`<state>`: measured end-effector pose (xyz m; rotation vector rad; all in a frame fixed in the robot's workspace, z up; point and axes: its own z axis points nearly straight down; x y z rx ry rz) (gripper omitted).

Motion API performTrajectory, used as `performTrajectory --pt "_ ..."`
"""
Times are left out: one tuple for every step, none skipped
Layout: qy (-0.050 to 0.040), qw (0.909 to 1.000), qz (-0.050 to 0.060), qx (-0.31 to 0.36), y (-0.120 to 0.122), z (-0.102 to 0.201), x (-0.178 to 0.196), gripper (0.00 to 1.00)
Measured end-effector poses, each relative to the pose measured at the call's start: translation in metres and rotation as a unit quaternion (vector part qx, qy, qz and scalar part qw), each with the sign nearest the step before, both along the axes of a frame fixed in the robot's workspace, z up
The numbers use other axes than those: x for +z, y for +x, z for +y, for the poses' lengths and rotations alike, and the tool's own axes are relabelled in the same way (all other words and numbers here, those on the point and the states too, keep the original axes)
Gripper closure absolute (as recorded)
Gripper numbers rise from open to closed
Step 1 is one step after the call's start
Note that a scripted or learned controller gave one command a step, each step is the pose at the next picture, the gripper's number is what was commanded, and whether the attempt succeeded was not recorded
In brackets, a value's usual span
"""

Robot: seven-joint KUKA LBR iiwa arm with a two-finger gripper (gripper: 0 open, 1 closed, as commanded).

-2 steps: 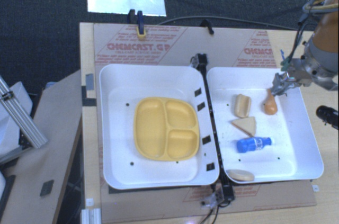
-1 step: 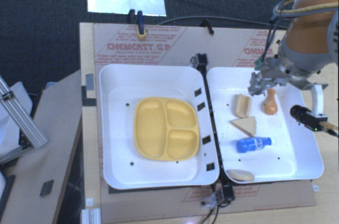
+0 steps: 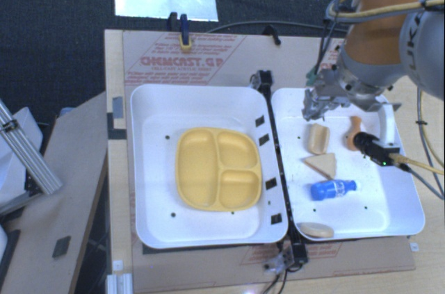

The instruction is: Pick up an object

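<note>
The arm (image 3: 389,14) fills the upper right of the frame, its gripper (image 3: 314,107) low over the top of the right bin (image 3: 403,216); whether it is spread or pressed together cannot be told, and nothing shows in its grasp. The left bin (image 3: 149,216) holds 1 yellow divided plate (image 3: 217,168). Just below the gripper lies a tan bread piece (image 3: 318,139), then a wedge (image 3: 322,165), a blue bottle (image 3: 332,189) and a pale roll (image 3: 316,231) at the bin's lower edge. An orange piece (image 3: 354,133) sits right of the bread.

A divided tray (image 3: 218,169) lies in the left bin (image 3: 149,105). In the right bin (image 3: 403,206), a bread roll (image 3: 318,139) sits behind a wedge (image 3: 322,165), with a bottle (image 3: 332,189) in front.
</note>
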<state>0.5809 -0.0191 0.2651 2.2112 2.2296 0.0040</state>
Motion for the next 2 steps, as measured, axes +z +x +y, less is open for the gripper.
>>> performTrajectory --pt "0.0000 1.0000 0.001 -0.001 -0.003 0.057 -0.009 1.00" --pt "0.0000 1.0000 0.001 0.000 0.006 0.114 -0.030 1.00"
